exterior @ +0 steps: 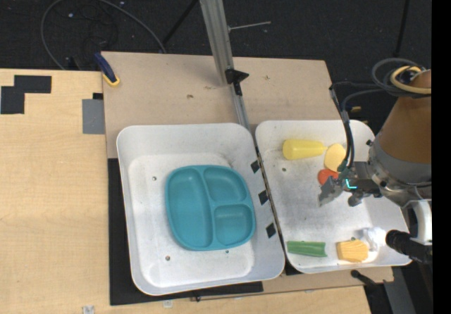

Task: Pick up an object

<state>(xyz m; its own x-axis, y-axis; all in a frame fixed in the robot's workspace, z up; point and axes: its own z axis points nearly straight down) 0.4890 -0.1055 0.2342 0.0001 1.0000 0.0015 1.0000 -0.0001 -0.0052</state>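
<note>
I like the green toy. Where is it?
The green block lies near the front edge of the right bin, just left of the yellow corn piece.

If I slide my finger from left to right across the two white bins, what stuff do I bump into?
Teal divided plate in the left bin → green piece → yellow piece → gripper → yellow-and-white toy, all in the right bin.

Four small objects lie in the right-hand white bin (303, 235): a yellow bottle-shaped piece (303, 149) on its side near the far wall, a rounded yellow item (335, 157) just beside it, an orange-red object (326, 177) touching that one, a flat green block (306, 249) and a yellow-orange chunk (352, 251) along the near edge.
</note>
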